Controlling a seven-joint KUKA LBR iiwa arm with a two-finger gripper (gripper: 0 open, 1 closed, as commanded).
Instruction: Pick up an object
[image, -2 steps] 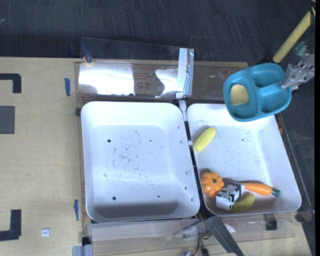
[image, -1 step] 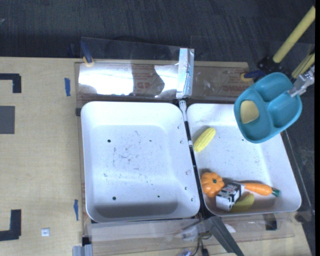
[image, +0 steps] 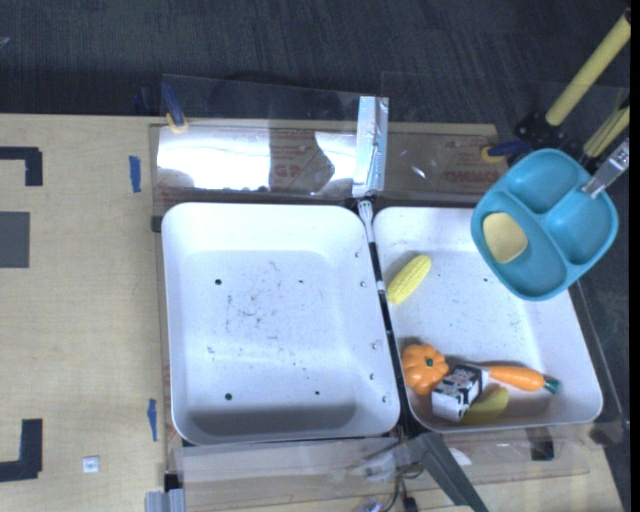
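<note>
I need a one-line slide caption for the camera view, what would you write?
Blue divided dish hanging over the right bin, which holds toy corn, pumpkin and carrot.

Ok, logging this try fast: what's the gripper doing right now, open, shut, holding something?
Gripper: cannot be told; it sits at the edge of the blue divided dish, above the right bin.
</note>
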